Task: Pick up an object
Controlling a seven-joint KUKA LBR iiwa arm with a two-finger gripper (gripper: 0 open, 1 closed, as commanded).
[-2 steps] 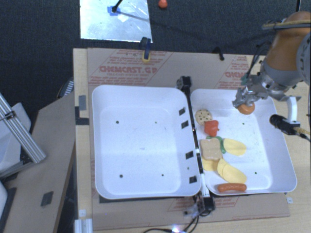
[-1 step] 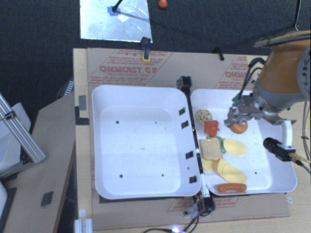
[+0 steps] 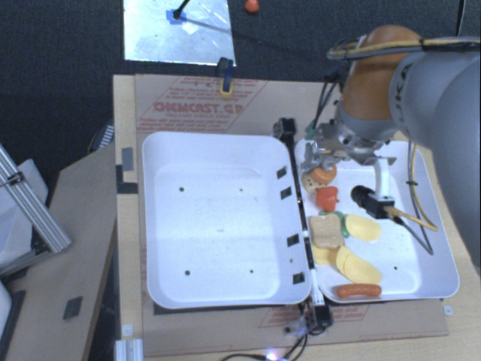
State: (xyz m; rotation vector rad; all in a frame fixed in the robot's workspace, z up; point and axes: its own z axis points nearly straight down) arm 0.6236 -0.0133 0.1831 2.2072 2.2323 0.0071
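My gripper [image 3: 321,159] is low over the far left corner of the right bin [image 3: 421,277], just above a small orange and tan piece [image 3: 320,177]. A red piece [image 3: 327,197] lies right in front of that. Nearer the camera lie a tan bread slice [image 3: 327,232] with a bit of green [image 3: 343,219] beside it, a yellow piece [image 3: 363,228], more yellow pieces [image 3: 352,262] and a reddish sausage [image 3: 358,291]. Nothing shows between the gripper and these items.
The left bin [image 3: 161,156] sits beside the right one, with black clips [image 3: 293,216] along the shared wall. Behind the bench lie a shiny sheet [image 3: 180,21] and a small orange ball [image 3: 252,5]. A blue and yellow clamp [image 3: 225,77] stands at the cardboard's far edge.
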